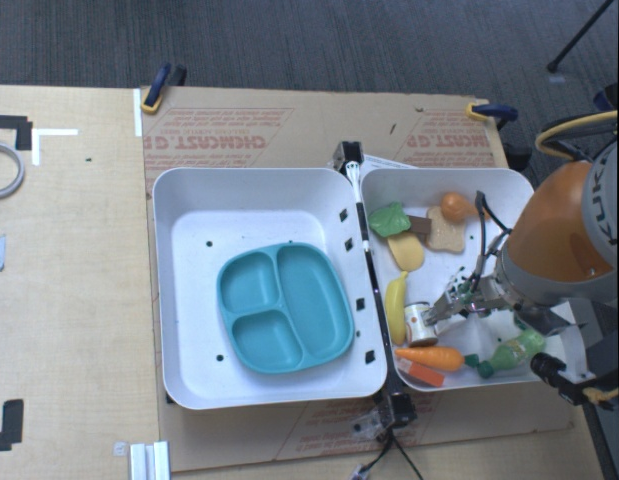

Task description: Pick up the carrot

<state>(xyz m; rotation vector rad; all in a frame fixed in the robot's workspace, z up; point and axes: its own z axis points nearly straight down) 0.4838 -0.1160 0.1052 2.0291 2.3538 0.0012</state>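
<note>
Carrot: orange tapered carrot lying on its side at the near edge of the right white bin, on top of a red piece.
Green item: green bottle-shaped object, right of the carrot, same bin.
Gripper: two-finger metal gripper, just above the carrot, beside a small silver can; whether its fingers are spread or closed cannot be told.
Banana: yellow banana, along the left wall.
Left bin: shallow white bin holding a teal three-compartment plastic tray.
Far items: green leafy piece, tan bread slice, orange fruit.
</note>
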